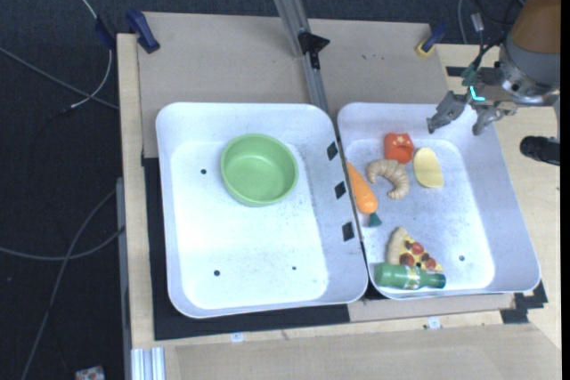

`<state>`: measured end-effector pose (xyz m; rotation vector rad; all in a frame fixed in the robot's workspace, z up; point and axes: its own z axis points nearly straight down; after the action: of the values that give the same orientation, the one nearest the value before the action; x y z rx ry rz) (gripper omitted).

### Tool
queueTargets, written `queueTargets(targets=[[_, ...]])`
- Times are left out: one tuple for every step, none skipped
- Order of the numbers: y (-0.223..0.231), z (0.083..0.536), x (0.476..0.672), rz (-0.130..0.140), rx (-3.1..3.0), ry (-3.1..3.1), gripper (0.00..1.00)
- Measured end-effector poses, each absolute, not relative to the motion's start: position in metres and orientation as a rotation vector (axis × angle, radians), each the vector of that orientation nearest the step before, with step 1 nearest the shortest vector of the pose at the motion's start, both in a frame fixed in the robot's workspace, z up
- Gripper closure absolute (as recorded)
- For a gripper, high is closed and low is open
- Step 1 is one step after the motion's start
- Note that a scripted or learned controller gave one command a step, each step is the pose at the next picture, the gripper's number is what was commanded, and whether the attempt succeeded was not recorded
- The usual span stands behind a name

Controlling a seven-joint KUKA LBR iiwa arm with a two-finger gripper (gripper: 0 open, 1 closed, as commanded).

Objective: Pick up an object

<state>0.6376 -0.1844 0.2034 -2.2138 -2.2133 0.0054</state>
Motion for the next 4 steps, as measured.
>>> queueTargets(targets=[[-0.185, 0.206, 0.639, 0.002, -2.216, -2.217, 0.0], [-0.174, 0.153, 0.633, 0.008, -2.21, -2.215, 0.0], [-0.173, 0.099, 0.632, 0.008, -2.211, -2.213, 0.0], [-0.173, 0.117, 0.635, -0.001, -2.216, -2.22, 1.0]])
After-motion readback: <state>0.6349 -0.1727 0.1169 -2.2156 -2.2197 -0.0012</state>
